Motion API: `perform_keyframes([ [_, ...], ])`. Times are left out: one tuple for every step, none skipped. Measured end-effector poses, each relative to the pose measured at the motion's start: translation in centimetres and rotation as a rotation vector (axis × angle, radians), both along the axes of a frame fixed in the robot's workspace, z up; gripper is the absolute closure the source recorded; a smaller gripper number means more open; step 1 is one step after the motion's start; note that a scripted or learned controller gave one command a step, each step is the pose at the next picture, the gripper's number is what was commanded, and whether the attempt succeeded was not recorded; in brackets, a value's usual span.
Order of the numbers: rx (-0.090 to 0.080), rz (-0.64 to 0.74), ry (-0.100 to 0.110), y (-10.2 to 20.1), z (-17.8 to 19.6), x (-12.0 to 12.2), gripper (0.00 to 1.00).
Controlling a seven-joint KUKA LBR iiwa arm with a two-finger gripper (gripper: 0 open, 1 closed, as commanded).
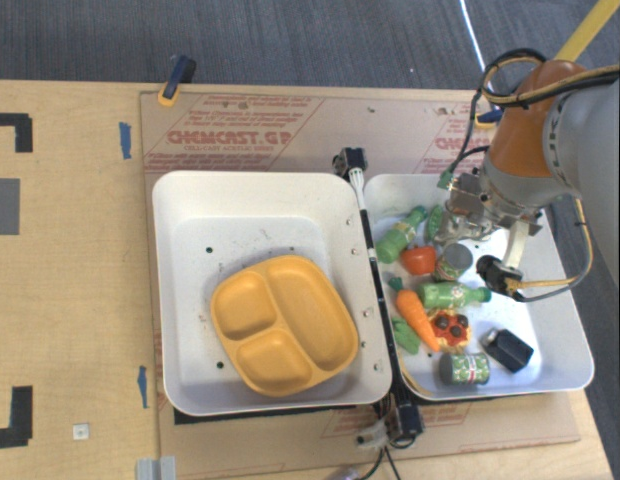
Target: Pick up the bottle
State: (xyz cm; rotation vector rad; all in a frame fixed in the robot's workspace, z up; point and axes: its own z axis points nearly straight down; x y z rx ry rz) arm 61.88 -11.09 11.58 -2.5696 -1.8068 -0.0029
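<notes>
A green bottle lies on its side in the middle of the right bin, its cap pointing right. Another green bottle-like item lies near the bin's left wall. My gripper hangs low over the upper middle of the right bin, just above a small grey can and a little above the lying bottle. The wrist and its cables hide what lies directly under the gripper. Nothing can be seen held in it.
Around the bottle lie a red tomato, a carrot, a red strawberry-like toy, a green-labelled can and a black block. The left bin holds a yellow divided plate.
</notes>
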Motion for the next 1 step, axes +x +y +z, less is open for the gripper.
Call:
perform_keyframes([
  [0.000,0.000,0.000,0.00,-0.02,-0.01,0.00],
])
